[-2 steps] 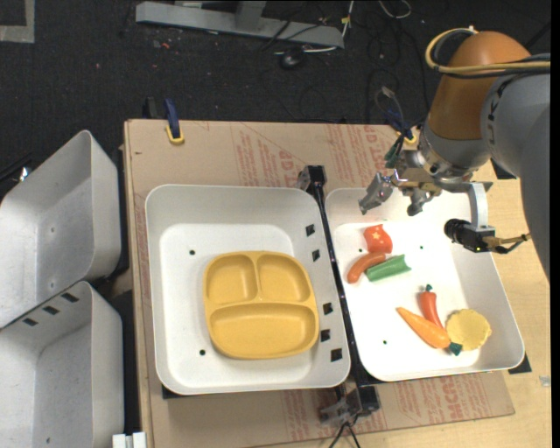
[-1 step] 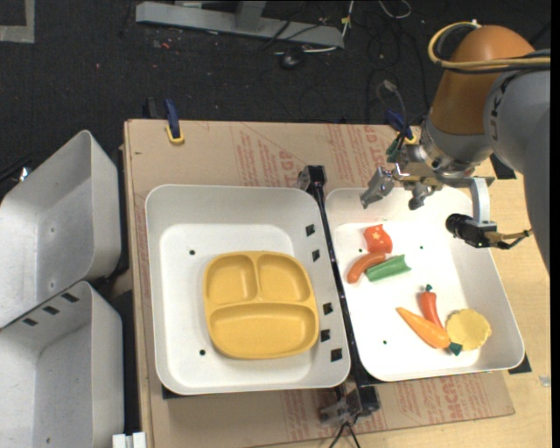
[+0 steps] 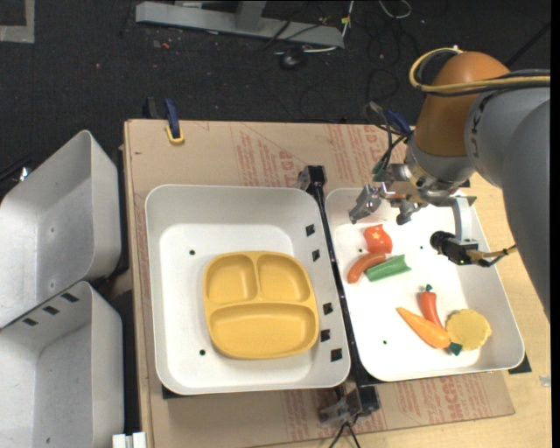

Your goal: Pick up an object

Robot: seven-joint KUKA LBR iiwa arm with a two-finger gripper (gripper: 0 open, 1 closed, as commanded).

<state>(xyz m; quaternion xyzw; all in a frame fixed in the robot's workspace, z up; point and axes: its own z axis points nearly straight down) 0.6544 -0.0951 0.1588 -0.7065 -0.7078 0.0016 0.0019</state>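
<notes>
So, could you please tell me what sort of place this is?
Probably a robotics lab bench: a grey arm with an open two-finger gripper, two shallow white bins, toy plastic vegetables, and loose cables on the dark floor.

Toy foods lie in right bin [image 3: 503,346]: red pepper [image 3: 377,237], carrot [image 3: 422,326], green bean [image 3: 387,269].

You're looking at a dark speckled floor [image 3: 79,79] with loose cables [image 3: 385,52] and a grey metal bar [image 3: 236,22] at the top. A cardboard-covered bench [image 3: 236,149] stands on it, evenly lit, with white tubs [image 3: 52,254] beside it on the left.
</notes>
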